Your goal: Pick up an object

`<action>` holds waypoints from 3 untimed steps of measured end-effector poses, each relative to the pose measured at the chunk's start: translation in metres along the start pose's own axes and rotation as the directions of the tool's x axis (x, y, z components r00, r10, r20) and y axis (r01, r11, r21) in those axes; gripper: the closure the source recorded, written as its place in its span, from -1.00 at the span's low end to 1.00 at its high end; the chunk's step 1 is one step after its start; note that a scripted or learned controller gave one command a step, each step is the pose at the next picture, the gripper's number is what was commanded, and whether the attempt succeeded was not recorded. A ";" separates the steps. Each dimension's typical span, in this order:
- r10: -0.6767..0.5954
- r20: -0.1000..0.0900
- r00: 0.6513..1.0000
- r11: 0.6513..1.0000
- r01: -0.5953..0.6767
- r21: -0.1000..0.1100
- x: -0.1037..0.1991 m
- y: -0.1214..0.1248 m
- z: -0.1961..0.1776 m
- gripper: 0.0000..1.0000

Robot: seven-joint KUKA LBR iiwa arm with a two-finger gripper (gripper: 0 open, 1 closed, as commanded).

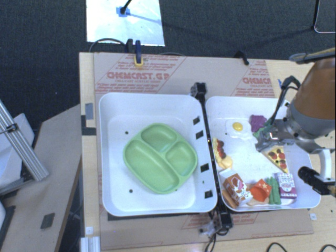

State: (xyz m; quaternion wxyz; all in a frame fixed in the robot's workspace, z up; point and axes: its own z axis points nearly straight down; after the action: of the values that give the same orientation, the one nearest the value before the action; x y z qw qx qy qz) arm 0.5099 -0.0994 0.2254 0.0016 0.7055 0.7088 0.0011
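The right bin (249,157) holds several toy foods. A fried egg (238,127) and a purple bunch of grapes (257,122) lie at its far side. A pizza slice (278,158) lies at mid right. My gripper (266,139) hangs low over the bin, just above and left of the pizza slice and just below the grapes. I see nothing held in it. Along the near wall sit a red box (236,189), an orange piece (260,191), a green piece (274,189) and a purple-and-white carton (286,186).
A yellow piece (225,162) with a red strip (220,149) lies by the divider side of the right bin. The left bin (113,109) holds a green divided plate (160,157). The arm's grey body and orange band (315,101) overhang the right bin's far right.
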 end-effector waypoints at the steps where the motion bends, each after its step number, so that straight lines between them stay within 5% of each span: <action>1: -0.005 -0.002 1.000 1.000 0.005 0.002 0.051 -0.005 -0.006 1.00; 3: -0.005 -0.003 1.000 1.000 0.005 0.004 0.154 0.004 0.011 1.00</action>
State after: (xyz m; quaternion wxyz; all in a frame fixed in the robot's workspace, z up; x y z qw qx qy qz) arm 0.5136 0.0547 0.2143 -0.0008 0.7037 0.7105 0.0007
